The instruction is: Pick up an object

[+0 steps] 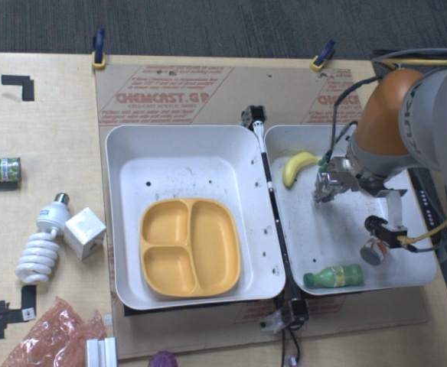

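fingers: state unclear, hanging over right bin floor
banana: lying just left, near back wall
bottle: hugging front edge

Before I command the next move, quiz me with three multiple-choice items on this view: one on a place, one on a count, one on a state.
1. Where does the yellow plastic banana lie?
A. right white bin
B. left white bin
C. bare bench

2. How many compartments has the yellow divided plastic tray?
A. two
B. three
C. four

3. How does the green plastic bottle rest?
A. upright
B. on its side
C. gripped in the end effector

Key: 1 A, it lies near that bin's far left corner. 2 B, two small beside one long. 3 B, it lies flat along the near wall.
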Motion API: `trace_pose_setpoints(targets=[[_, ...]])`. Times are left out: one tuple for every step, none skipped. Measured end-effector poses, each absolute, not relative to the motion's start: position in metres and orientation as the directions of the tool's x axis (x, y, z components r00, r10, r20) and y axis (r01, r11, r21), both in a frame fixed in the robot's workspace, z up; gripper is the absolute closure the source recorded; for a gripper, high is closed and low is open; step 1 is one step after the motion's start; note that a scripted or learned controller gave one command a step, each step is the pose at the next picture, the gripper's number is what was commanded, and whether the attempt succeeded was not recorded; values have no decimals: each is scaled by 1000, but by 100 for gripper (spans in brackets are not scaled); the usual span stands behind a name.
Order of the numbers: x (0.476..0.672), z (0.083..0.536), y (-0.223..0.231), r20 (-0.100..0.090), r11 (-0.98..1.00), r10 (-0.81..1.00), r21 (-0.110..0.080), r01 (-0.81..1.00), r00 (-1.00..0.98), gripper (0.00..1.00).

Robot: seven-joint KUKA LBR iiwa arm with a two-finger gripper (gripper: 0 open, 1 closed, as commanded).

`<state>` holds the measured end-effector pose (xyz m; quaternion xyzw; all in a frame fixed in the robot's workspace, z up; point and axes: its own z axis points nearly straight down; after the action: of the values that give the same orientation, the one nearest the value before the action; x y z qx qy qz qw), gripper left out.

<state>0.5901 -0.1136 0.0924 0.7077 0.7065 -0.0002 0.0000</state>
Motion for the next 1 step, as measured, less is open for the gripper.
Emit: trace_pose_setpoints(targets=[[515, 92, -176, -1, -1, 1000, 1, 1000, 1, 0]])
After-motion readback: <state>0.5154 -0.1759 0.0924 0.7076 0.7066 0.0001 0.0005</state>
